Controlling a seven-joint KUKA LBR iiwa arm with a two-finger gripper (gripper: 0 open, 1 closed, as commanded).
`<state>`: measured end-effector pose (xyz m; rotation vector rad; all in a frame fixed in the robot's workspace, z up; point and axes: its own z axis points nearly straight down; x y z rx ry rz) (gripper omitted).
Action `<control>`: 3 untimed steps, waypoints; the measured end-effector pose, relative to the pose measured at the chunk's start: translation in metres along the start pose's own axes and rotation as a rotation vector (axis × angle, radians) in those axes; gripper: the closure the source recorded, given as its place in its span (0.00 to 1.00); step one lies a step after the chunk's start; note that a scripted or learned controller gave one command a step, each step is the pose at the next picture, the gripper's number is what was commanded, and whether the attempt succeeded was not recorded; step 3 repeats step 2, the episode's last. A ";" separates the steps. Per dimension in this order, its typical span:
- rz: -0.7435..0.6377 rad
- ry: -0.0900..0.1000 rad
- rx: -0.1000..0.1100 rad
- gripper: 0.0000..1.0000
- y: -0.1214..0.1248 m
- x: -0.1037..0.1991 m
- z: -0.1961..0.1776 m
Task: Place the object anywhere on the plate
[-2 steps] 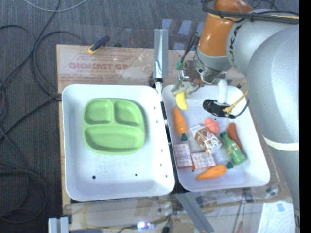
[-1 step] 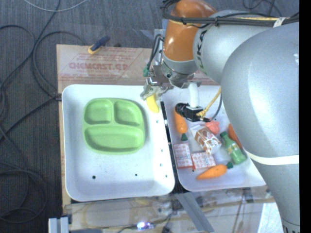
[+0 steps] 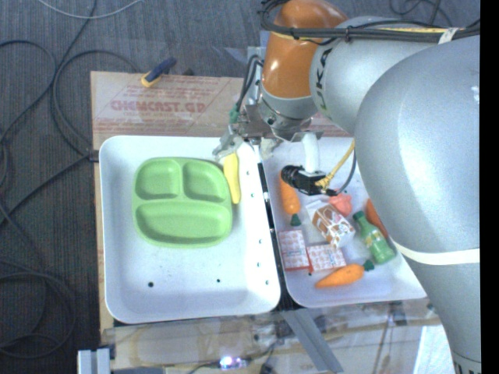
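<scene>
A green divided plate [image 3: 184, 201] lies in the left white bin [image 3: 187, 287], toward its far half. My gripper [image 3: 234, 151] hangs over the ridge between the two bins, just off the plate's far right corner. A small yellow banana-shaped object [image 3: 231, 180] hangs down from between the fingers, and the gripper is shut on its upper end. The object's lower end reaches alongside the plate's right rim. Whether it touches the plate I cannot tell.
The right bin [image 3: 390, 287] holds two orange carrots [image 3: 290, 198] [image 3: 341, 276], a green bottle [image 3: 375, 241], red patterned packets [image 3: 293, 249] and a brown-and-white box [image 3: 333, 223]. A blue and yellow tool [image 3: 158, 70] lies on the cardboard behind the bins. The arm's bulk covers the right side.
</scene>
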<state>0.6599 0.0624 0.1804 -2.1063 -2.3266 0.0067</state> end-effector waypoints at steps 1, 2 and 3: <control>-0.049 0.005 -0.006 0.00 -0.017 0.026 0.038; 0.075 0.003 -0.055 0.00 -0.064 0.054 0.079; 0.075 0.003 -0.055 0.00 -0.064 0.054 0.079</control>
